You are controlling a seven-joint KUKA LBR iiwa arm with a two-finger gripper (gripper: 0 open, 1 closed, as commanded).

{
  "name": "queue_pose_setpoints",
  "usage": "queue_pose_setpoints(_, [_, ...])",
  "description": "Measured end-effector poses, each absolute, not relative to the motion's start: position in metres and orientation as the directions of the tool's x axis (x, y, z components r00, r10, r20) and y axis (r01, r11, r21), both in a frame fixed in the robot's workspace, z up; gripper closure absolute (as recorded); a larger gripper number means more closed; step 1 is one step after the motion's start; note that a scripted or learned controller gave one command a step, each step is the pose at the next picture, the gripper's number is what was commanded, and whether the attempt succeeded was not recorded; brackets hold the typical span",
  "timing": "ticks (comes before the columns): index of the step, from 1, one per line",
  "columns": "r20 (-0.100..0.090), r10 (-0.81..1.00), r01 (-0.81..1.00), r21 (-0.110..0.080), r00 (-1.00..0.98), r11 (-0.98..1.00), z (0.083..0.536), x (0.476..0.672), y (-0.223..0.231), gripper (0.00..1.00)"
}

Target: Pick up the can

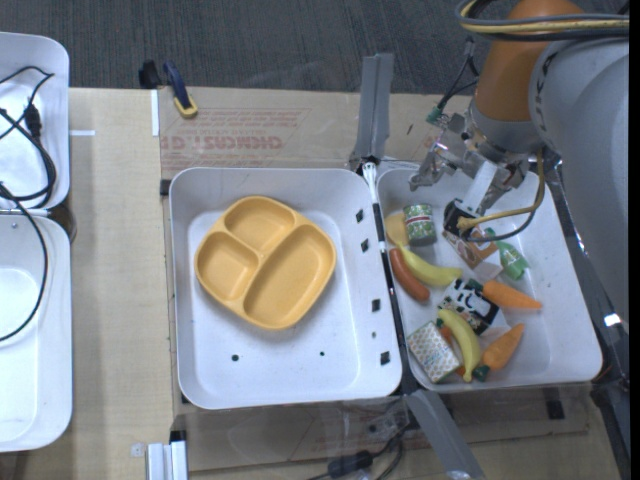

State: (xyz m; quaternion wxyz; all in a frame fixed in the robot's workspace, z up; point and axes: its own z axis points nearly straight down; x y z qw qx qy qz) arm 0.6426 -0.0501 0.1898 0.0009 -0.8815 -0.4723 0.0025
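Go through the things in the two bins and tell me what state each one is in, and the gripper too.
Can: standing upright in the right bin, not held.
Yellow plate: right side up, flat in the left bin.
Upper banana: lying flat, touching the sausage.
Gripper: over the right bin's far end, apart from the can.

Bench [110, 268]: tan board; red printed lettering [235, 128] toward 12 o'clock.
Left bin [190, 298]: white, shallow, at centre.
Right bin [565, 333]: white, at 3 o'clock, just beside left bin.
Blue-and-black tool [175, 86]: at 11 o'clock, apart from both bins.
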Motion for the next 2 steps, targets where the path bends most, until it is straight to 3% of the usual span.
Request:
queue_pose_setpoints(1, [-0.003,0.8,0.8,-0.004,0.6,-0.6,0.1903,0.6289,-0.0489,0.0])
queue_pose_setpoints(2, [-0.003,0.76,0.76,-0.003,0.65,-0.65,0.1905,0.6273,-0.0527,0.0])
